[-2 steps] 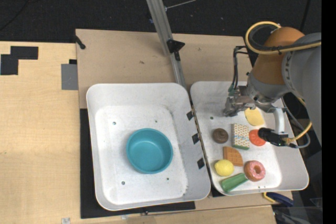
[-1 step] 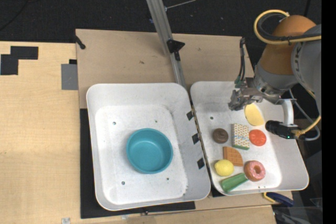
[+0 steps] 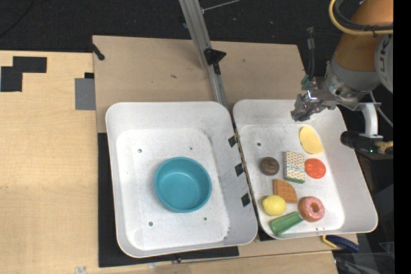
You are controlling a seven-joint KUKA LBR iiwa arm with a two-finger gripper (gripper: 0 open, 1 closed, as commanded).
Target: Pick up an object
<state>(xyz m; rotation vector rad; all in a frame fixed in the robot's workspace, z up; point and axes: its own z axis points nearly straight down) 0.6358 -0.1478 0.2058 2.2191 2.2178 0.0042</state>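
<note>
My gripper [image 3: 302,113] hangs over the far edge of the right bin [image 3: 257,119], above and just left of a pale yellow oval piece [image 3: 311,139]. Nothing shows between its fingers. Below that piece lie a chequered waffle block [image 3: 295,165], a red round piece [image 3: 314,168] and a brown chocolate round [image 3: 270,166]. Nearer the front are an orange cracker [image 3: 285,190], a yellow lemon [image 3: 274,205], a pink doughnut [image 3: 311,208] and a green cucumber [image 3: 285,222].
The left bin [image 3: 128,125] holds a teal bowl [image 3: 183,184]. A slanted metal rail [image 3: 196,22] rises behind the divide between the bins. Black clips [image 3: 239,169] sit along the divide. The arm's orange band [image 3: 372,13] is at the upper right.
</note>
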